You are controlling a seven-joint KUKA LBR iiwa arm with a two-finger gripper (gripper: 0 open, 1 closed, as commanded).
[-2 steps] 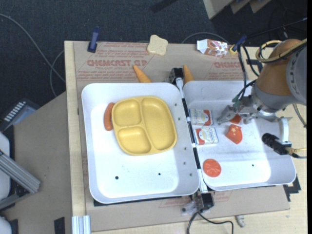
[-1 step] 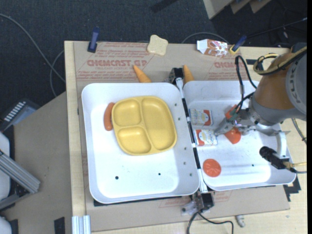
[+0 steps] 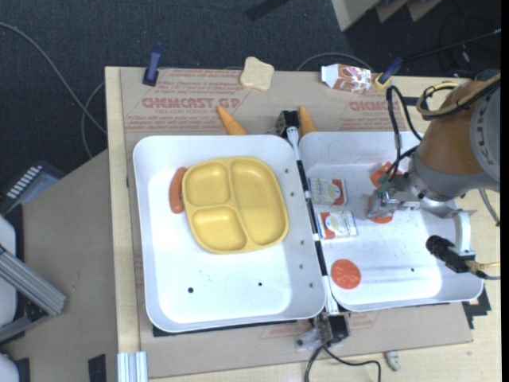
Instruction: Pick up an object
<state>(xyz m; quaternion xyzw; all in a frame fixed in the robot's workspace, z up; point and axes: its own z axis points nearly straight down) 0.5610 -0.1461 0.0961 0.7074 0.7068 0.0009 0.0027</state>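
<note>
My gripper [image 3: 383, 204] hangs low in the right bin [image 3: 398, 285], near its middle right, over a small red-orange object [image 3: 382, 217] that peeks out beneath it. Two small white cartons with red print lie left of it: one [image 3: 328, 190] further back and one [image 3: 337, 224] nearer. A round red disc [image 3: 346, 274] rests toward the bin's front left. In the left bin [image 3: 215, 301] a yellow divided plate [image 3: 235, 204] sits with a red sausage [image 3: 176, 190] at its left edge.
Behind the bins, on the brown board, lie a slice of bread [image 3: 257, 73], two orange carrot-like pieces [image 3: 231, 121] [image 3: 306, 120], a blue clip [image 3: 151, 65] and a small milk carton [image 3: 347, 76]. Cables loop by the arm at the right.
</note>
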